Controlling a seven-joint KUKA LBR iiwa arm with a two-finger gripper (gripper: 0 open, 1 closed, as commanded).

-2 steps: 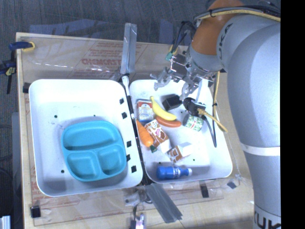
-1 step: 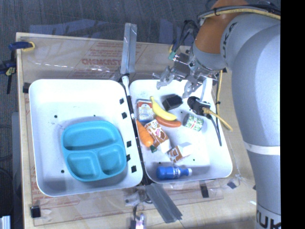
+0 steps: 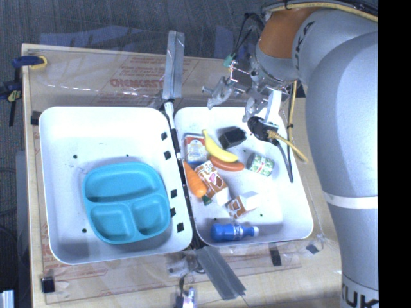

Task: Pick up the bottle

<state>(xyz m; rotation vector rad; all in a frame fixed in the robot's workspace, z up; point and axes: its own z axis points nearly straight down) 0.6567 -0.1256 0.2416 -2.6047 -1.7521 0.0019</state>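
Observation:
The bottle (image 3: pixel 234 231) is blue with a white cap and lies on its side along the near wall of the right bin (image 3: pixel 298 201), cap pointing right. My gripper (image 3: pixel 218 94) hangs over the far rim of that bin, well away from the bottle, with nothing seen in it. The grey arm with its orange band comes in from the upper right.
The right bin also holds a banana (image 3: pixel 217 147), a sausage (image 3: pixel 228 165), a carrot (image 3: pixel 195 180), a green can (image 3: pixel 261 164), a small black object (image 3: pixel 231 135) and several small cartons. In the left bin (image 3: pixel 58 172) lies a blue divided tray (image 3: pixel 126 201).

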